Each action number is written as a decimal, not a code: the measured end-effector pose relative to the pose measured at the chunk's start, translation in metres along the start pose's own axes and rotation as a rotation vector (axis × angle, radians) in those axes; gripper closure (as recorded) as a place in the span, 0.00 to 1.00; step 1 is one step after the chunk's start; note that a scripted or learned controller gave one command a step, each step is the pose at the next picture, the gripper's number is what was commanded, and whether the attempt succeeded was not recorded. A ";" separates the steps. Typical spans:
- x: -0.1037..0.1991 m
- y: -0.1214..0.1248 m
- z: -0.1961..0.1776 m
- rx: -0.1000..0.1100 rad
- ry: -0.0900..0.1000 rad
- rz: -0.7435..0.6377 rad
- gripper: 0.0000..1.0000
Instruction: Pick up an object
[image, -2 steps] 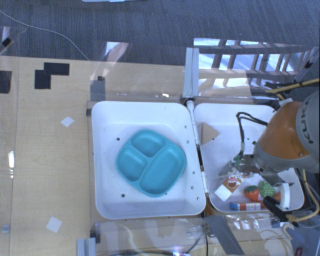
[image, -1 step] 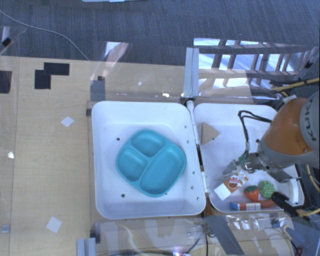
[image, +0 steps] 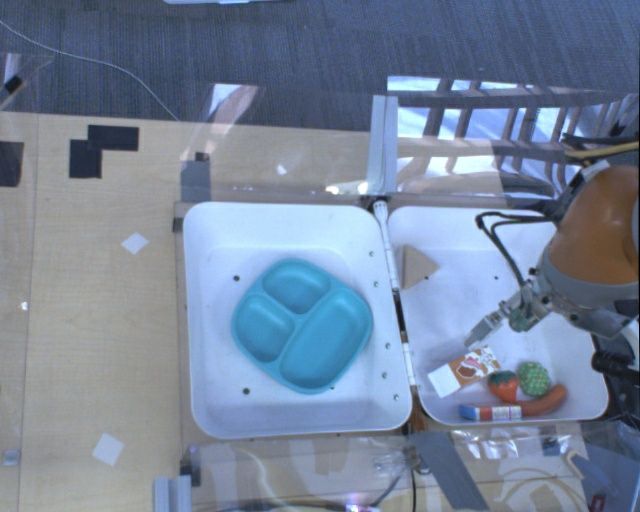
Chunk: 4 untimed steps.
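My gripper hangs low over the right bin, pointing down and left from the orange-banded wrist. Just below its tip lies a small printed packet next to a white square card. Further right along the bin's front wall are a red strawberry-like toy, a green bumpy toy, an orange sausage-shaped toy and a small tube. Nothing shows in the gripper's grasp.
A tan wedge lies at the back left of the right bin. The left bin holds a blue divided plate. A black cable loops over the right bin behind the gripper. A metal frame stands behind the bins.
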<state>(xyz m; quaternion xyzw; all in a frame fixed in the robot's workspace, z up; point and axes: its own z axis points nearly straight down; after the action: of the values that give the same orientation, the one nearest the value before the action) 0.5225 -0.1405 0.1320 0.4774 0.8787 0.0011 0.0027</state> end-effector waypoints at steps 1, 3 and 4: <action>-0.003 -0.032 0.021 0.001 0.001 0.219 0.00; -0.063 -0.024 -0.039 0.001 -0.001 0.280 0.00; -0.036 -0.065 0.003 0.003 0.001 0.307 0.00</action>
<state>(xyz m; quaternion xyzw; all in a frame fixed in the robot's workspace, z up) 0.4878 -0.2058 0.1290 0.6060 0.7955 0.0006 0.0013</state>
